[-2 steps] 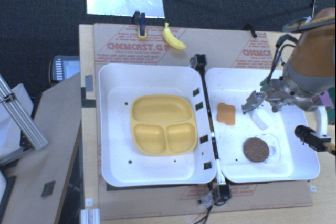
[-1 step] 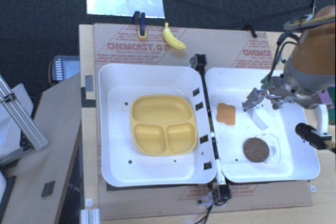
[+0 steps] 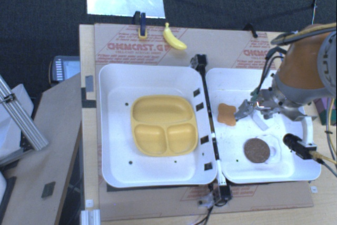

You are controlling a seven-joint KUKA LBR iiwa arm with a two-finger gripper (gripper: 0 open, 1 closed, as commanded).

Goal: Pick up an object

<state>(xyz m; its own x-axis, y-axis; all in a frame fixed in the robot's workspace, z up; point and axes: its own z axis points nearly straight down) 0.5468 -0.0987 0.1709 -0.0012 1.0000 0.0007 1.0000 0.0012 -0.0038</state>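
In the right bin: we see the arm (image 3: 308,68) reaching in from the right, its orange band above the wrist, with the gripper (image 3: 245,111) low over the bin floor.
Gripper spread: we cannot tell; the fingers blur into one dark grey shape and we make out no gap or closure.
Gripper contact: its tip sits just beside the right edge of the orange-tan piece (image 3: 227,114); we cannot tell whether it touches. We see nothing between the fingers.
Orange-tan piece: it lies flat on the floor of the right bin (image 3: 237,79), toward its left wall and about midway between far and near.
Brown round disc (image 3: 257,150): it lies flat in the same bin, nearer to us and right of the orange-tan piece, apart from the gripper.
Small white piece (image 3: 260,122): we see it on the bin floor just right of the gripper, under the wrist.
Left bin (image 3: 113,113): we see a yellow divided tray (image 3: 160,125) flat in its middle, with one long compartment far and two smaller ones near.
Beyond the bins: we see a yellow banana (image 3: 174,38) on the cardboard sheet (image 3: 221,45), past the left bin's far rim.
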